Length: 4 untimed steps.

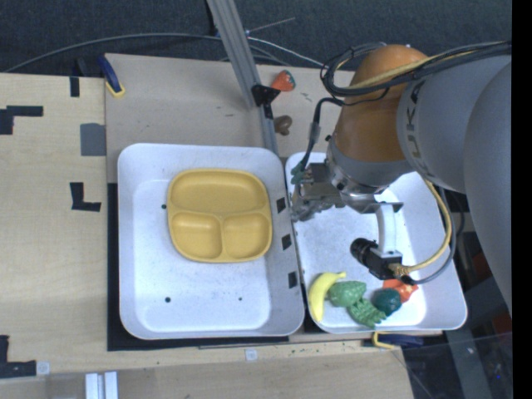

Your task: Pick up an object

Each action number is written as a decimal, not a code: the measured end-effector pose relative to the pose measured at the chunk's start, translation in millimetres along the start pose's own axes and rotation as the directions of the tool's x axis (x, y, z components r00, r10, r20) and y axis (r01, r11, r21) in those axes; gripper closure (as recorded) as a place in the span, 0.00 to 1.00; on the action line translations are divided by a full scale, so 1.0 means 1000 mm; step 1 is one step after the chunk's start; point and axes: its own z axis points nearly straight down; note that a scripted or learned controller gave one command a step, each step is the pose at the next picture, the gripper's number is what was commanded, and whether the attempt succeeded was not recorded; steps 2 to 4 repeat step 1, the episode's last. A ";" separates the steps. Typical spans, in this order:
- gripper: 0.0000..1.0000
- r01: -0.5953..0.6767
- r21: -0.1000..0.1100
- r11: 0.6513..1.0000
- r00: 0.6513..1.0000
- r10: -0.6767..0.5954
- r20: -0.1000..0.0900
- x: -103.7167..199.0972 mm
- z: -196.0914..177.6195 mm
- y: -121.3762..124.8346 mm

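My gripper (306, 194) hangs over the upper left part of the right bin (445, 302), close to its left wall. The arm's orange band and grey wrist cover much of that bin from above. Toy foods lie in a cluster at the bin's front: a yellow banana (322, 292), a green leafy piece (351, 296), a dark green round piece (386, 301) and an orange carrot-like piece (401, 288). A black cable fitting (370, 254) sits just above them. The gripper is well apart from the cluster.
The left bin (141, 248) holds a yellow divided plate (220, 214). A grey metal strut (241, 48) slants down to the gap between the bins. A small orange piece (285, 80) and a brown piece (283, 125) lie on the bench behind the bins.
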 end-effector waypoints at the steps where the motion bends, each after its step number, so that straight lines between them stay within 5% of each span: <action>1: 1.00 0.001 0.001 1.000 1.000 -0.001 0.000 0.063 0.004 0.014; 4: 1.00 0.001 0.001 1.000 1.000 -0.001 0.000 0.063 0.004 0.014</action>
